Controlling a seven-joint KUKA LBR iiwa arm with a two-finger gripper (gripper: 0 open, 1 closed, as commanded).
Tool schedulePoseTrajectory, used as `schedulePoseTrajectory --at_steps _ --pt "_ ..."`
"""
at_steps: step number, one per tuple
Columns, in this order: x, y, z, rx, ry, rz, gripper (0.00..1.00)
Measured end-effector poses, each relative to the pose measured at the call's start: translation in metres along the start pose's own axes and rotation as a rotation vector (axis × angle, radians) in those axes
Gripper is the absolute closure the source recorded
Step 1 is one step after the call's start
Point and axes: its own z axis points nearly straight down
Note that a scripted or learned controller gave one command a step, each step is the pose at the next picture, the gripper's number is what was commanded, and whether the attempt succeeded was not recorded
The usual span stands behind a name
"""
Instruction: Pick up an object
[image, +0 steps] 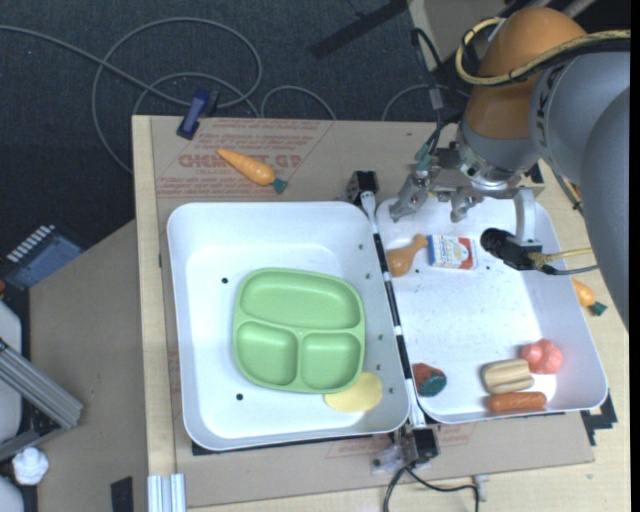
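We can make out faded red print on the cardboard sheet under the bins, but the letters are too worn to read for sure. The small carton in the right bin has a red and blue label whose writing is too small for us to read.

In the left bin we see a green divided tray, with a pale yellow piece touching its near right corner. The right bin holds the carton at its far side, a tan drumstick-shaped toy just left of it, a red and green piece near the divider, and at the near right a bread roll, a sausage and a pink lump close together. A toy carrot lies on the cardboard beyond the left bin.

The gripper hangs over the right bin's far edge, fingers spread wide apart with nothing between them, just beyond the carton.
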Motion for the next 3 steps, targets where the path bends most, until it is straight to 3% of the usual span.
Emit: schedulePoseTrajectory --at_steps 1,2,3 --pt "-0.055 -0.032 0.057 0.004 -0.001 0.003 0.00" --pt "-0.056 0.003 0.092 -0.013 -0.007 0.002 0.00" --pt "-0.056 0.003 0.082 -0.017 -0.011 0.000 1.00"
